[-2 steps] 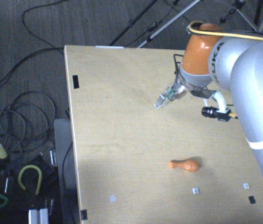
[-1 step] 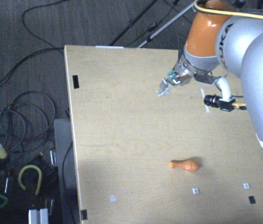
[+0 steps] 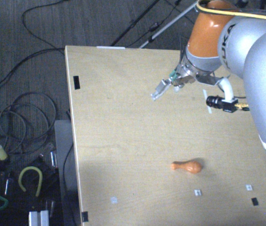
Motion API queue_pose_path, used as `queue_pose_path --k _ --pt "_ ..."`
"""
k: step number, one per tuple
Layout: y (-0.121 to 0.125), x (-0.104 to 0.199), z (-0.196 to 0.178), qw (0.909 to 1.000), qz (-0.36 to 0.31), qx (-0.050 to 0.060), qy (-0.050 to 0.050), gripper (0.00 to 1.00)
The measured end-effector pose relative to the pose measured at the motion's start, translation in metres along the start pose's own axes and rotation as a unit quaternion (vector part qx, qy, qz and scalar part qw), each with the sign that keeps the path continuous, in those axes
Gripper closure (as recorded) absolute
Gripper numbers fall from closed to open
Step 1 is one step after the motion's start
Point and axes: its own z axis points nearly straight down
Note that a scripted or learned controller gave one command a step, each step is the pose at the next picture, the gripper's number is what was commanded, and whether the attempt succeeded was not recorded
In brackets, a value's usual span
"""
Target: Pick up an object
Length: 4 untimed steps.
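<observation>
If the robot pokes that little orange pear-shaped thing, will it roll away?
The small orange pear-shaped object lies on its side on the flat tan board, and it looks rounded, so it would probably roll. With one fat end and one thin neck, it would likely curve, not go straight. It looks stiff, not floppy.

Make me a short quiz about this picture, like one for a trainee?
1. True or false: the gripper is touching the orange object.
2. Which side of the picture does the arm come in from? A) left B) right C) bottom
3. Fill in: the orange object lies on the bare tan ____.

Key: 1. False; it hangs apart from the object, farther up the picture. 2. B. 3. Board.
</observation>
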Motion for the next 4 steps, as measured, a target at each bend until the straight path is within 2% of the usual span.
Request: queue_pose_path --k 1,2,3,4 --pt "0.002 -0.007 0.000 0.9961 0.089 0.001 0.000 0.00" --pt "-0.008 -0.028 0.063 0.9966 0.083 0.002 -0.001 0.00" --pt "-0.012 -0.037 0.100 0.9794 -0.202 0.000 0.000 0.00" --pt "-0.010 -0.036 0.090 0.9796 -0.201 -0.003 0.001 1.00"
